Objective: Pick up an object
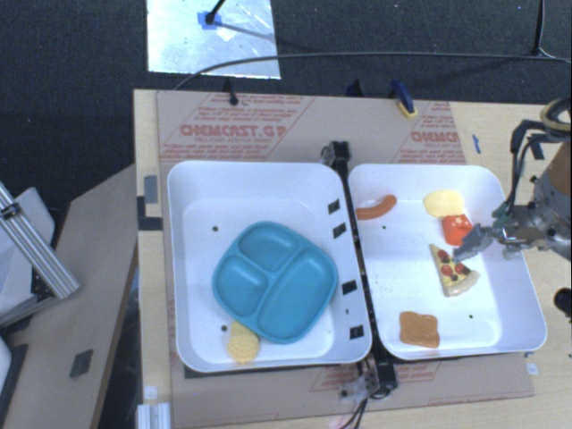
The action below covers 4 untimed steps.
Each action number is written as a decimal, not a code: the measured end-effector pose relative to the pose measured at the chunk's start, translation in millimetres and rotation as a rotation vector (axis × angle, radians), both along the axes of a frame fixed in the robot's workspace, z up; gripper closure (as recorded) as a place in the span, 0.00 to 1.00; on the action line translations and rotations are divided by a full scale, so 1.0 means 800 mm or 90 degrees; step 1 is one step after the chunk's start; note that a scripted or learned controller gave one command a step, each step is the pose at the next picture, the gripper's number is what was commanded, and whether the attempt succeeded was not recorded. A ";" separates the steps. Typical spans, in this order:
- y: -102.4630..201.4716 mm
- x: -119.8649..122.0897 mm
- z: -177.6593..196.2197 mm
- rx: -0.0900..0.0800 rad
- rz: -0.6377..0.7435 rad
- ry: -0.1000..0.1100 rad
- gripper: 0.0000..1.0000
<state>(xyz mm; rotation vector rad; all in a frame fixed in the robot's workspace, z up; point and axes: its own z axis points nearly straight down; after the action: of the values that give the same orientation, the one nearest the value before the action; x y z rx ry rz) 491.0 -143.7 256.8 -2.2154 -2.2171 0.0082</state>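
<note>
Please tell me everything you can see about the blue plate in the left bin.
The blue plate is a rounded-square tray, seemingly plastic, with three compartments: two small and one large. It lies flat, turned at an angle, in the front middle of the left bin. Its front left corner meets, perhaps overlaps, a round yellow waffle-like toy. Nothing lies on it.

1. Pizza slice (pixel 454 275): lying flat in the right bin (pixel 393 266), toward its right side, tip pointing far-left.
2. Red block (pixel 457 229): sitting just far of the slice.
3. Yellow piece (pixel 443 204): resting farther back.
</note>
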 end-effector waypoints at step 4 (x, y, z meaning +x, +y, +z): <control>0.021 0.017 -0.178 0.000 0.000 -0.004 0.00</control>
<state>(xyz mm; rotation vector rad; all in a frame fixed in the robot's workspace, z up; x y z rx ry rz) 504.6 -127.2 114.2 -2.2184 -2.2212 0.0008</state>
